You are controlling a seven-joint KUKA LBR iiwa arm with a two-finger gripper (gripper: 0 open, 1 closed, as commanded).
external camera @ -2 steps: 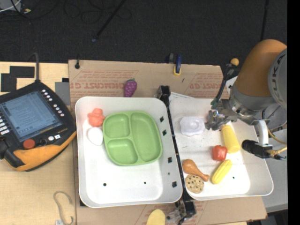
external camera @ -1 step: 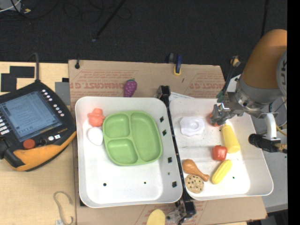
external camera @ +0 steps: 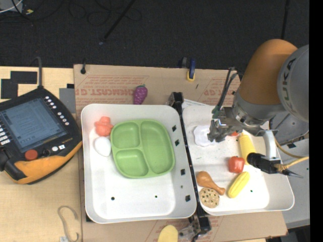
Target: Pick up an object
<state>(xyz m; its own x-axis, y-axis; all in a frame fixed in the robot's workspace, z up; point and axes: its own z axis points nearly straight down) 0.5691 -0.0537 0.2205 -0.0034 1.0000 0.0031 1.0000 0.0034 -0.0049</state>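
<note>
The gripper [external camera: 218,133] hangs low over the right bin [external camera: 282,198], near that bin's upper left corner, and whether it is apart or together cannot be told from this slanted look down. Its tip sits right at a pale white object [external camera: 202,135], flat and rounded, lying on the bin floor against the left wall; contact cannot be judged. Also in the right bin, toward its middle, lie a yellow banana [external camera: 246,146], a small red pepper [external camera: 235,164], a yellow corn cob [external camera: 238,184], a brown chicken leg [external camera: 208,181] and a round cookie [external camera: 209,197] at the near edge. Left of the right bin, the other bin [external camera: 131,200] holds a green divided plate [external camera: 142,148], a white egg [external camera: 102,146] and an orange-pink toy [external camera: 103,126].
</note>
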